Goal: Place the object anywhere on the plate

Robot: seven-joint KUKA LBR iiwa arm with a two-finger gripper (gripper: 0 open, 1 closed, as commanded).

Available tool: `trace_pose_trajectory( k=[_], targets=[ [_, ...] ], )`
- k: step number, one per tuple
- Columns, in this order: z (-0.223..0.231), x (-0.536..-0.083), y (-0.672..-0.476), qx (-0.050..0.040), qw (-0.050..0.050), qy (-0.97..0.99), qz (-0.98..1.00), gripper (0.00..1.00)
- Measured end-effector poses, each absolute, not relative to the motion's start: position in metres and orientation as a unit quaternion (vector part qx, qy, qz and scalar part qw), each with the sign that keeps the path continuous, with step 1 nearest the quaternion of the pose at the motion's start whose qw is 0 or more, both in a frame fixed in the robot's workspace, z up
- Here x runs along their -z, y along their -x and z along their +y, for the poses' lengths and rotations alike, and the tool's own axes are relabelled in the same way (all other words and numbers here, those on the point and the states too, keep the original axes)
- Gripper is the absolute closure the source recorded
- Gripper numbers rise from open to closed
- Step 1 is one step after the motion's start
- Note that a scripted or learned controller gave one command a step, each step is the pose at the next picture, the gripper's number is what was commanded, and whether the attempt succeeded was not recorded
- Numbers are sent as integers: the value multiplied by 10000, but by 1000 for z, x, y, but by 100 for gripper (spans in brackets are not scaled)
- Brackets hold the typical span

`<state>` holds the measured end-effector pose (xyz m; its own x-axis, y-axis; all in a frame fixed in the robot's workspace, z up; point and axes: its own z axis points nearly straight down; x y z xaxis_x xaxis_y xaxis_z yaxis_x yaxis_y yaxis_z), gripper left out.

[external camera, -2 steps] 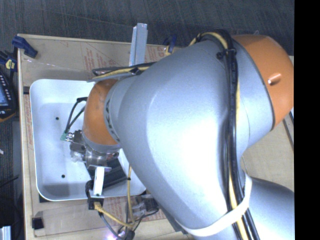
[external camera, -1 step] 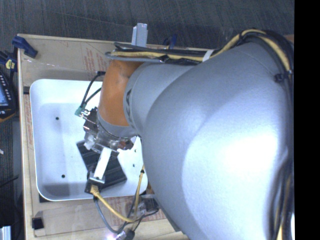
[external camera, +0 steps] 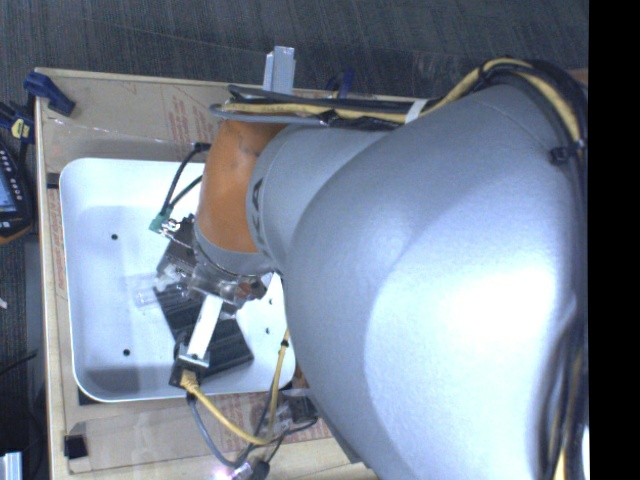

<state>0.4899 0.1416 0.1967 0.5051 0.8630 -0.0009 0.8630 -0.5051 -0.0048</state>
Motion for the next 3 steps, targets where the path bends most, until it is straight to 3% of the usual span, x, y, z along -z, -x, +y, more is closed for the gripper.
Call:
trace_pose_trajectory(
  k=[1,2,3],
  targets=[
    [87,-275,-477,5,6,7958,-6055,0],
    [155,-180,-474,-40,18,8177,-5756,0],
    [155,-189,-475,-52,26,8160,-5780,100]
  ],
)
